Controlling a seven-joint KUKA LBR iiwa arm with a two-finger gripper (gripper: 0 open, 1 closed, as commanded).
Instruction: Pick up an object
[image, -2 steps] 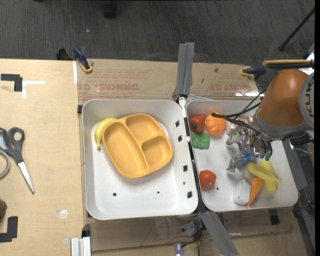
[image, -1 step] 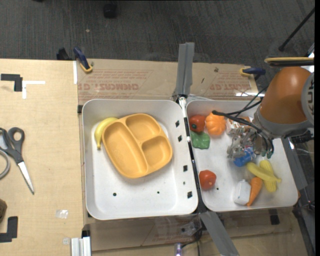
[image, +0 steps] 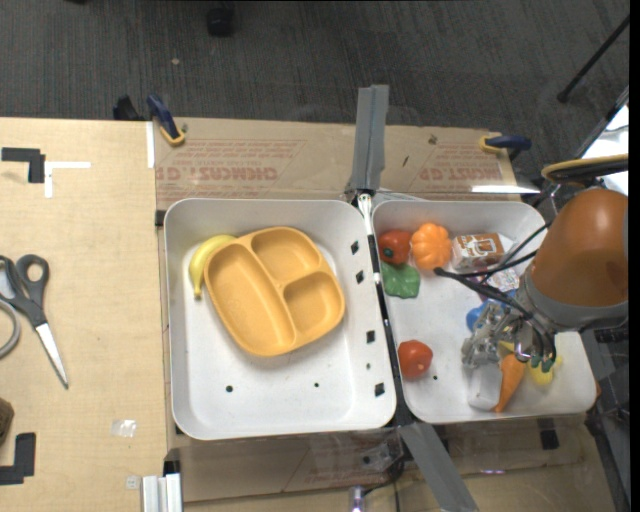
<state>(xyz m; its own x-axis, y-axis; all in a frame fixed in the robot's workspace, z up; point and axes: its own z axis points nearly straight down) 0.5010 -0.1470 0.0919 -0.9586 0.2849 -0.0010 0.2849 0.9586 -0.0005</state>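
Note:
My gripper (image: 486, 342) hangs low in the right bin (image: 440, 405), near its front right part. It is directly over a blue object (image: 474, 319) and a pale bottle-like item (image: 484, 391). An orange carrot (image: 510, 381) lies just right of it, next to a small yellow piece (image: 544, 374). A red tomato (image: 415, 357) sits to its left. At the back of this bin are a red pepper (image: 394, 245), a small orange pumpkin (image: 431, 245), a green piece (image: 402, 283) and a brown packet (image: 477, 248). The arm hides what lies right under the gripper.
The left bin (image: 200, 400) holds a yellow divided plate (image: 272, 290) with a banana (image: 203, 259) tucked under its left edge. Scissors (image: 38, 312) lie on the bench at the far left. Cables run from the wrist across the right bin's back.

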